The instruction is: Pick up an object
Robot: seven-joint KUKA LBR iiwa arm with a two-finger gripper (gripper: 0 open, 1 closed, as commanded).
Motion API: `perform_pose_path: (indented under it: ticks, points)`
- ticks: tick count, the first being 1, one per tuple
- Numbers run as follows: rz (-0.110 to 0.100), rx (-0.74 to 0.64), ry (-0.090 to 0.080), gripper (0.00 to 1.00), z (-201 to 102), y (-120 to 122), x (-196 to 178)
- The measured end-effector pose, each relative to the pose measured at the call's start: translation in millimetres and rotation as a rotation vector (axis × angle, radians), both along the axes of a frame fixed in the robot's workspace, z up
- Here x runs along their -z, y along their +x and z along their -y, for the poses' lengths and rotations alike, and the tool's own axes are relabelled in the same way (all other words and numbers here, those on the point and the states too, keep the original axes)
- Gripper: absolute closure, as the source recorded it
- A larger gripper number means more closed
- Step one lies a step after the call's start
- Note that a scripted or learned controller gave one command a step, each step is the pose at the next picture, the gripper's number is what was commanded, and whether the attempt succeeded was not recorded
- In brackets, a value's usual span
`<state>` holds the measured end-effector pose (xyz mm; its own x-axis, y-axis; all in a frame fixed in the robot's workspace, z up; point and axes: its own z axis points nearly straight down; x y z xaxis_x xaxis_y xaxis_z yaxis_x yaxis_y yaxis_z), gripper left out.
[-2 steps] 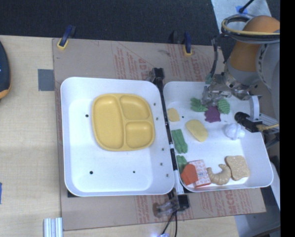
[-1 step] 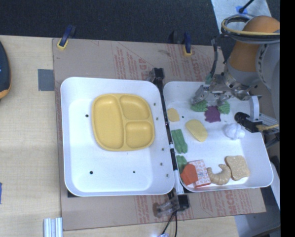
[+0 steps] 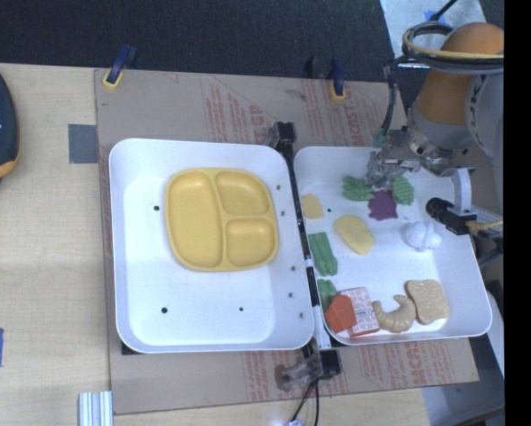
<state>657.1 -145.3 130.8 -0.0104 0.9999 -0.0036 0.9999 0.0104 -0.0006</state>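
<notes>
My gripper (image 3: 385, 174) hangs low over the far part of the right bin (image 3: 479, 282), right above a green leafy toy (image 3: 358, 188) and a purple toy (image 3: 383, 206). Another green leafy piece (image 3: 403, 190) lies just to its right. I cannot tell whether anything sits between the fingers. Further toys lie in that bin: a yellow lemon-like piece (image 3: 353, 234), a small pale yellow piece (image 3: 312, 207), a green pod (image 3: 322, 253), a white lump (image 3: 420, 235), a red and white carton (image 3: 354, 312), a croissant (image 3: 395, 316) and a toast slice (image 3: 427, 301).
The left bin (image 3: 141, 318) holds a yellow divided plate (image 3: 220, 217). A grey arm with an orange band (image 3: 452, 78) comes in from the upper right. Blue and yellow clamps hold the cardboard base at the back. A black handset lies at the far left edge.
</notes>
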Motion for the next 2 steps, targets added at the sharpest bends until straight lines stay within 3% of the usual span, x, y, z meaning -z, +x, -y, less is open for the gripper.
perform_pose_path:
  ticks: [1,2]
  points:
    - [-0.001,-0.001,0.0,0.0,0.0,-0.1,0.3]
    - [-0.007,0.003,0.004,0.0,-32.4,-1.6,41.2]
